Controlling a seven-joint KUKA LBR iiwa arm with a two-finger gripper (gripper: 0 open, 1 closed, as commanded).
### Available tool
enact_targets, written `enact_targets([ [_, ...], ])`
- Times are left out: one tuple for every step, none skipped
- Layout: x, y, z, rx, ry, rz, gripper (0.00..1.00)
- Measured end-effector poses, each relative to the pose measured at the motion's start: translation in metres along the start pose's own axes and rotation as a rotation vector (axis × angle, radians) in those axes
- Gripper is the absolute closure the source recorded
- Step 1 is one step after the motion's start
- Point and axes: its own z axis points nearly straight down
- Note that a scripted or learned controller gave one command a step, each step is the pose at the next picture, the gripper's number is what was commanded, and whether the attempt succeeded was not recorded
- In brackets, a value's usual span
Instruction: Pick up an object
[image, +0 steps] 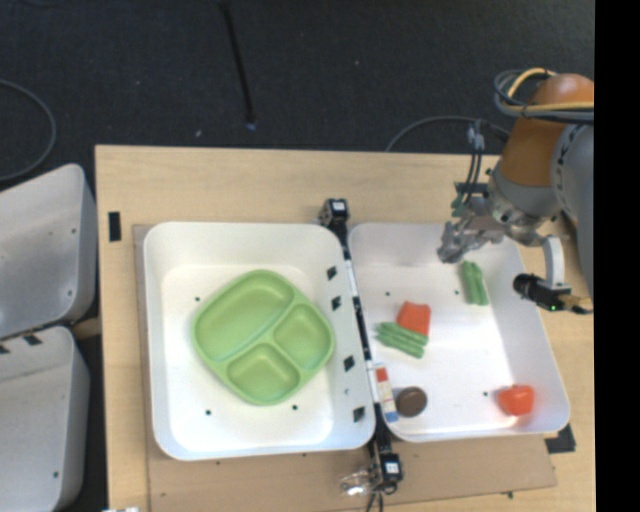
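While the arm reaches in over the far corner of the right bin, the gripper hangs low above the bin floor, and from my spot I cannot tell how it is set, since the tips blur into a grey mass. No object sits in its grasp that I can see. Nearest candidate: a green stick-shaped piece lying flat just beside the gripper, on the side toward the bin's near wall, apart from the tips. Further out the same way, toward the divider, an orange block touches a green ridged piece; well beyond those, a dark brown round item sits against the divider, and an orange-red lump lies by the near corner. Left bin holds a green divided plate, well apart from the gripper. Judgement: the stick is the sensible target. To do it well, the gripper should shift over the stick's middle, turn so the closing direction crosses its narrow width, then descend straight. Risk: closing along its length, or nudging it so it rolls away.
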Motion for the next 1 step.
enact_targets([
  [0.0006, 0.0100, -0.0603, -0.001, -0.001, 0.001, 1.00],
])
